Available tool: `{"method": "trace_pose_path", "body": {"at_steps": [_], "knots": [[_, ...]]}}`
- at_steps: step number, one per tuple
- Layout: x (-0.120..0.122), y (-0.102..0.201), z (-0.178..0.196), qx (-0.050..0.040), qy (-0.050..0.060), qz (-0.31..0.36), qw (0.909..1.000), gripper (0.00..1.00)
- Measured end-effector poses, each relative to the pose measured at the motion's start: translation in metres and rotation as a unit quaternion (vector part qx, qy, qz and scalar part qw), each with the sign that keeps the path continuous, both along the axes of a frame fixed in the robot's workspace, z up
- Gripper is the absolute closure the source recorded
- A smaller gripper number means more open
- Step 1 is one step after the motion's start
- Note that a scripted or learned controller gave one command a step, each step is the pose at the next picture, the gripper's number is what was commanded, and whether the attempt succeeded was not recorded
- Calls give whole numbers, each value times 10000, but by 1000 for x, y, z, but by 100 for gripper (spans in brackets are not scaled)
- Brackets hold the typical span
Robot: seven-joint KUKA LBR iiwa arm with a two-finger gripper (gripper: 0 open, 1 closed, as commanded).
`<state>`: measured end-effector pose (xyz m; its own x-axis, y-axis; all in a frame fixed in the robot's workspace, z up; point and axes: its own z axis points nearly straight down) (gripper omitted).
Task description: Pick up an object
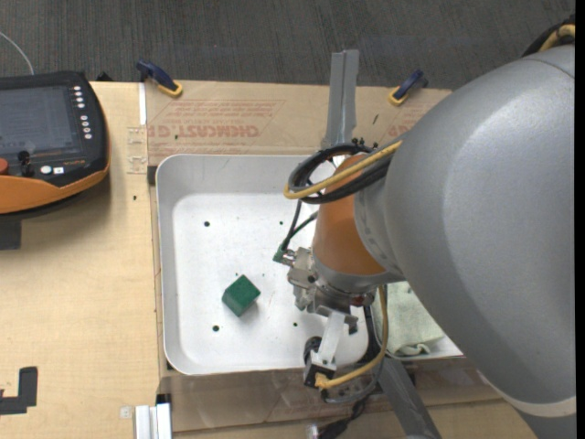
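camera view: looking down at a slant, and the big grey arm comes in from 3 o'clock and covers most of the right half.
white bin: the shallow tray in the middle of the bench, with its right part hidden under the arm.
green cube: the thing to pick. It sits on the bin floor toward 7 o'clock from the bin's middle, a bit rotated, with nothing touching it.
gripper: hangs below the orange band over the bin's right side, at 3 o'clock from the cube and clearly apart from it. Honestly can't tell if it's open or closed from this angle, and there's no sign of anything in it.
dark specks: a few tiny dots on the bin floor, too small to tell what they are.
pale cloth: a crumpled bit peeking out from under the arm, at 3 o'clock from the gripper.
cardboard sheet: lies flat at 12 o'clock from the bin, with reddish print on it.
clamps: one on each top corner of the cardboard.
grey post: stands upright at 12 o'clock, behind the bin.
teach pendant: orange and black with a screen, way over at 9 o'clock on the bench.
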<state>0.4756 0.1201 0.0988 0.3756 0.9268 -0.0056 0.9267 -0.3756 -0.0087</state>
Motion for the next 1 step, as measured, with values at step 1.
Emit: {"method": "trace_pose_path", "body": {"at_steps": [1], "knots": [[2, -103, 92, -4, -34, -541, 9985, 100]]}}
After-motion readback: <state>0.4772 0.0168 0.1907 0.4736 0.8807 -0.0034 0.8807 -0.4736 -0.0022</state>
